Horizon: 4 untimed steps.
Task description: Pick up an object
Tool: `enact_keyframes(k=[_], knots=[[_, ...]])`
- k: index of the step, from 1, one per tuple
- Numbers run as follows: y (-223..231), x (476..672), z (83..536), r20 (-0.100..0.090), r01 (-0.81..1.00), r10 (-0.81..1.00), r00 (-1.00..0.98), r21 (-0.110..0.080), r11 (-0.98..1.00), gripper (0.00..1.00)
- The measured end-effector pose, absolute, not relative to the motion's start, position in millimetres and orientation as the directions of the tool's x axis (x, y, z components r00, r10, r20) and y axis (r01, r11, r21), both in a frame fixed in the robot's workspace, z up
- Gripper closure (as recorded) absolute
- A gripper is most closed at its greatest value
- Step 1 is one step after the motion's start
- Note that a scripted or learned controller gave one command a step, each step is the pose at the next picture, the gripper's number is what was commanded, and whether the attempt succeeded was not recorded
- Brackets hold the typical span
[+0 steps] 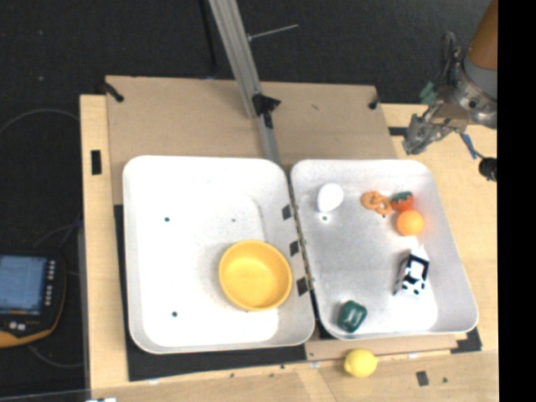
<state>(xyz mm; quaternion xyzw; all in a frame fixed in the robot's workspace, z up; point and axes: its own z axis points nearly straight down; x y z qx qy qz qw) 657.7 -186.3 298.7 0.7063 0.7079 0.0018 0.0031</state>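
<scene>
So the claw [416, 138] is sitting up past the far right corner of the right bin [452, 308], out over the bench rather than over the bin itself. Honestly can't tell what state it's in, it's too small and blurry at this angle.

Everything pickable is down and left of the claw. Closest is the orange ball [409, 223], a bit below it, with a small orange-and-red toy [387, 201] just beside the ball on its upper left. The white egg-shaped thing [330, 197] is further left, near the divider between the bins. Lower down there's a black-and-white toy [412, 275], and the dark green block [352, 315] is near the bin's front edge.

A yellow bowl [255, 274] sits in the left bin [167, 191], well away from the claw. A lemon [360, 363] lies on the bench just outside the right bin's front edge.
</scene>
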Motion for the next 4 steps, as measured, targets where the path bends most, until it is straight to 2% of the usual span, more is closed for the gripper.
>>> enact_keyframes(k=[1, 2, 3, 4], knots=[[-137, 640.2, 280, 0.000, 1.000, 1.000, -0.005, -0.001, 0.005, 1.00], [-94, 618.7, 282, 0.000, 1.000, 1.000, -0.002, 0.001, 0.002, 1.00], [-49, 611.1, 270, 0.000, 1.000, 1.000, -0.005, 0.001, 0.005, 1.00], [-5, 591.0, 272, 0.002, 1.000, 1.000, -0.007, 0.001, 0.007, 1.00]])
